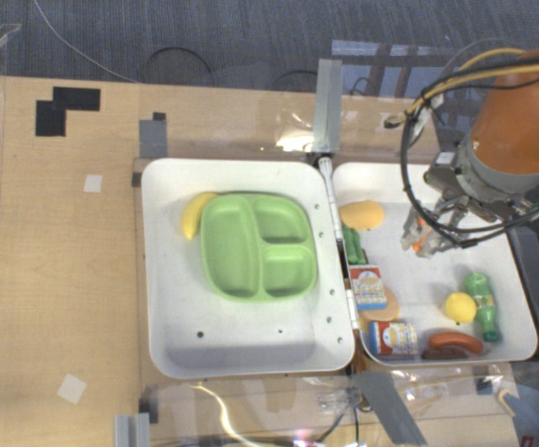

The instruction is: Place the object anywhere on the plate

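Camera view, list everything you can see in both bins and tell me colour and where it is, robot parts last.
plate: 1, green, divided, in left bin
banana: 1, yellow, left bin, at the plate's upper left edge
orange-yellow fruit: 1, right bin, upper left
green packet: 1, right bin, along left wall
carton: 1, red and white, right bin, left side
can: 1, lying down, right bin, lower left
lemon: 1, yellow, right bin
green bottle: 1, right bin, right side
red-brown item: 1, right bin, bottom edge
gripper: 1, above right bin
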`<state>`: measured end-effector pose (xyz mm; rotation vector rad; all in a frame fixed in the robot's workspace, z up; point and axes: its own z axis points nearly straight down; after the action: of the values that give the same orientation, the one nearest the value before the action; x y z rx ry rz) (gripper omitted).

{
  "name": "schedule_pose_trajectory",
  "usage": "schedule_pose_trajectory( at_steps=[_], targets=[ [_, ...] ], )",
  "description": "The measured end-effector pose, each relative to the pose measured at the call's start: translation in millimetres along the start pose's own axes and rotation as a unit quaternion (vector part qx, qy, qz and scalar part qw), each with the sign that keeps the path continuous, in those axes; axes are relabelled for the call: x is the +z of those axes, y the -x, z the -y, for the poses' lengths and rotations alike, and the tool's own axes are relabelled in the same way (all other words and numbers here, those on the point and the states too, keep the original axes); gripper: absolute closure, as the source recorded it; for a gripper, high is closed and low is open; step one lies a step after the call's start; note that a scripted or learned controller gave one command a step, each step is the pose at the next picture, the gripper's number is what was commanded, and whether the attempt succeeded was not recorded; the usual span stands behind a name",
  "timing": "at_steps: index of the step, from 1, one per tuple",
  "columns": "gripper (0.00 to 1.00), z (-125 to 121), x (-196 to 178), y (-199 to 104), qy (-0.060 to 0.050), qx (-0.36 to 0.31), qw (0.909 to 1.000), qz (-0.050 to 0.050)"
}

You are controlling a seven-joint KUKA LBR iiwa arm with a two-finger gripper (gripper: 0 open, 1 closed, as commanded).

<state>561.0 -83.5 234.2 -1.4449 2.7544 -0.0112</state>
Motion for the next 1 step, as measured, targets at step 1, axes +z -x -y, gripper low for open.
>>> schedule_pose_trajectory(
  at_steps=[1],
  targets=[
    [1.0,-54.7,49.5,51.9,0.009,0.063,0.9979,-0.009]
  ],
)
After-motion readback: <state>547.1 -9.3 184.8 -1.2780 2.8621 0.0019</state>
